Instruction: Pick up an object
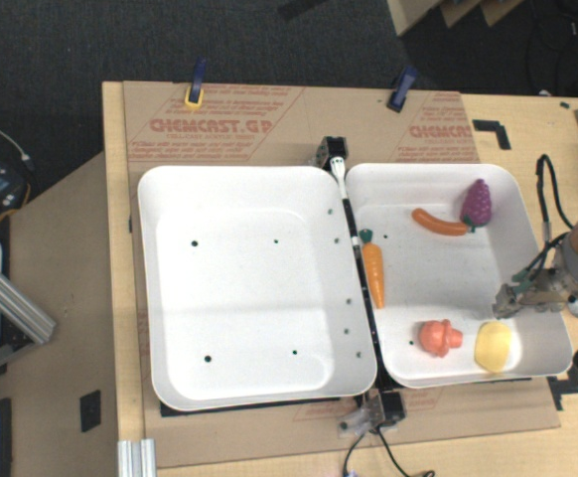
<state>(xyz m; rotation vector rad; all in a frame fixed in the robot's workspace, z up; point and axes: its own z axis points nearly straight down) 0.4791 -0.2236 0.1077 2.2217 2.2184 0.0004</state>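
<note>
Camera view. Right bin (527, 192): carrot (372, 273) at left wall, orange pepper (440, 224), purple grapes (477, 202), red fruit (438, 337), lemon (495, 347). Gripper (508, 299) just above lemon, at right wall; finger state not discernible. Left bin (160, 266) alongside.

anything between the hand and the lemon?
Nothing visible. The hand sits at the right bin's right side, just above the lemon in this view, bare floor between. The pink toy lies left of the lemon.

One fixed overhead camera looks down aslant on both bins (170, 266).
</note>
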